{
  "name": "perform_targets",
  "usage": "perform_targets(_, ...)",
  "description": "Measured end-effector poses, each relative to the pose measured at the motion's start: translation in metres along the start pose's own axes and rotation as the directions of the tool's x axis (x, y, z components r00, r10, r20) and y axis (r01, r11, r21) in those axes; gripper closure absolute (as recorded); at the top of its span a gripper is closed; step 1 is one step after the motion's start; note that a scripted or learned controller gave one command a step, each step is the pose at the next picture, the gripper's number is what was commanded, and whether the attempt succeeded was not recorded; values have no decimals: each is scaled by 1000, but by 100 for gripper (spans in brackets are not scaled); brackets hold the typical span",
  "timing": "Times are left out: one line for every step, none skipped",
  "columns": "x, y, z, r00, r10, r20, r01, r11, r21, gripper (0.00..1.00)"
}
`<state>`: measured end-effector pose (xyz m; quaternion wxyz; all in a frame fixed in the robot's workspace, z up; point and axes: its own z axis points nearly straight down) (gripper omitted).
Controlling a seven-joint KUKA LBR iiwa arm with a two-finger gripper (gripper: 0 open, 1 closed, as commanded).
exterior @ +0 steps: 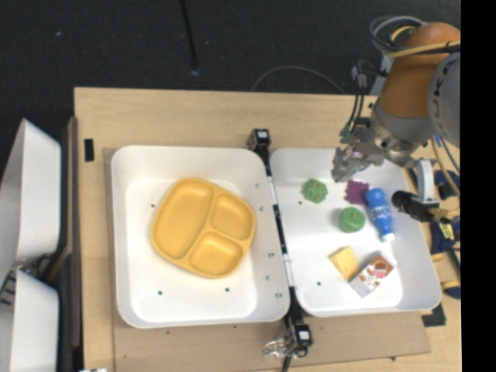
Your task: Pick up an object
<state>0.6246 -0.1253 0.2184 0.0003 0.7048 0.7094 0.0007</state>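
Note:
The right bin (310,285) holds several small things: a green bumpy ball (314,191), a purple piece (356,191), a blue bottle (378,211), a green round object (351,219), a yellow block (345,263) and a small printed box (372,275). My gripper (343,169) hangs over the bin's far part, just above and left of the purple piece and to the right of the green bumpy ball. Nothing shows between its fingers.
The left bin (132,285) carries a yellow divided tray (203,227). A black clip (258,139) sits at the far end of the seam between the bins. White containers (35,192) stand off the bench's left edge. Cables hang at the right by the arm.

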Motion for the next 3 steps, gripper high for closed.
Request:
perform_targets(63,3,-4,1000,-1,-1,1,1000,1,100)
perform_targets(120,1,-17,1000,-2,-1,2,1000,-1,100)
perform_targets(173,9,-31,1000,-1,-1,1,1000,-1,100)
